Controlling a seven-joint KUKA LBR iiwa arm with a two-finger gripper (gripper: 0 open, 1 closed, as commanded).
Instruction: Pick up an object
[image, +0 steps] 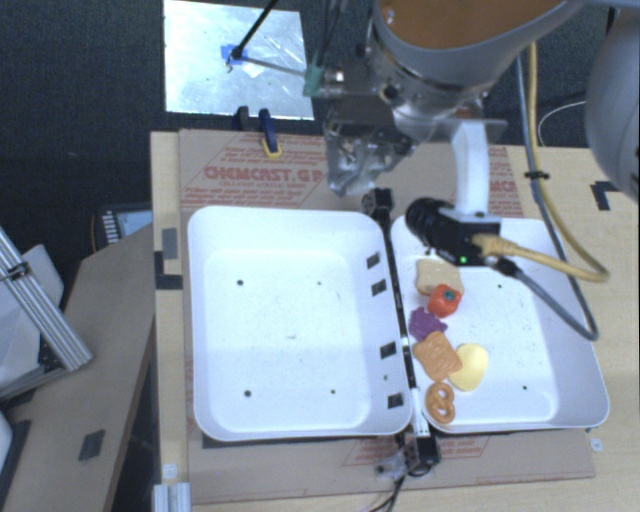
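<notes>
Several small toy foods lie along the left side of the right bin: a beige slab, a red tomato, a purple grape bunch, an orange cracker, a yellow piece and a pretzel. My gripper hangs high over the back of the bench, just behind the divider between the two bins. It is well apart from the foods, and nothing shows in its grasp.
The left bin sits beside the right one, with black clips along the shared divider. A cardboard sheet lies under both bins. A yellow cable arcs over the right bin's back.
</notes>
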